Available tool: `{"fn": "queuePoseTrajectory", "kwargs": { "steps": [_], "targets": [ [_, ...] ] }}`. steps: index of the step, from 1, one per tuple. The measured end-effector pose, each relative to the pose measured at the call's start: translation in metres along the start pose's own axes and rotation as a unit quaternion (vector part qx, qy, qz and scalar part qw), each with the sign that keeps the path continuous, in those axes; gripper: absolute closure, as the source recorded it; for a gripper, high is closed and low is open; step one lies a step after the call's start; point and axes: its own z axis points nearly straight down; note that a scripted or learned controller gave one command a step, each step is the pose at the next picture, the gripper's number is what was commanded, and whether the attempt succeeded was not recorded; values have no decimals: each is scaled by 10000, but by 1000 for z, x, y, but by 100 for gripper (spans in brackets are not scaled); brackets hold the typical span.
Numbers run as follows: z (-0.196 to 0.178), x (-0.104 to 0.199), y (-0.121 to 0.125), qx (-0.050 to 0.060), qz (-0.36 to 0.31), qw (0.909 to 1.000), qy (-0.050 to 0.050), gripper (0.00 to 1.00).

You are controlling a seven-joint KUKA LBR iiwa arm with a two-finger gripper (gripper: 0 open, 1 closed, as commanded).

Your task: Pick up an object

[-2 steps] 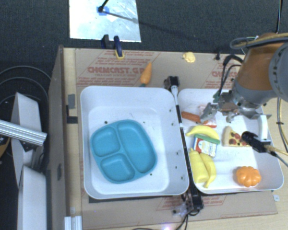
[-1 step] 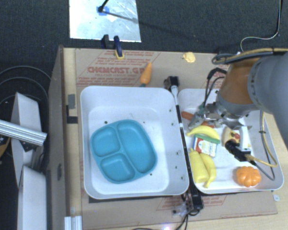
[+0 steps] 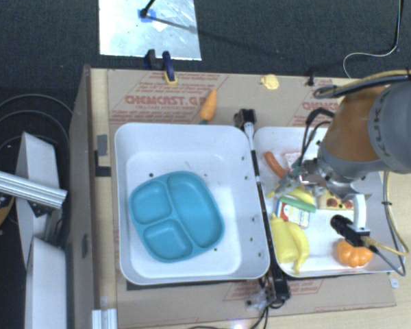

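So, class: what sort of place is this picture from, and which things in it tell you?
Probably a robotics lab test bench: a grey arm with an orange band reaches over two shallow white plastic bins, one holding a blue divided plastic plate, the other toy food like a small orange pumpkin.

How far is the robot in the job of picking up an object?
Done: the pincer is down in the right bin, among the toys. In hand: nothing visibly held. Left: grasping and lifting; the yellow toy and orange toy lie on the floor.
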Motion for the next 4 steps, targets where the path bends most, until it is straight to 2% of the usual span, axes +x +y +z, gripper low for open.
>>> {"fn": "queuePoseTrajectory", "kwargs": {
  "steps": [1, 2, 3, 4],
  "targets": [
    [-10, 0, 3, -30, -8, 10000, -3, 100],
    [-10, 0, 3, -26, -7, 10000, -1, 0],
    [19, 0, 41, -52, -23, 10000, -8, 0],
    [17, -9, 110, -75, -30, 10000, -15, 0]
  ]
}}
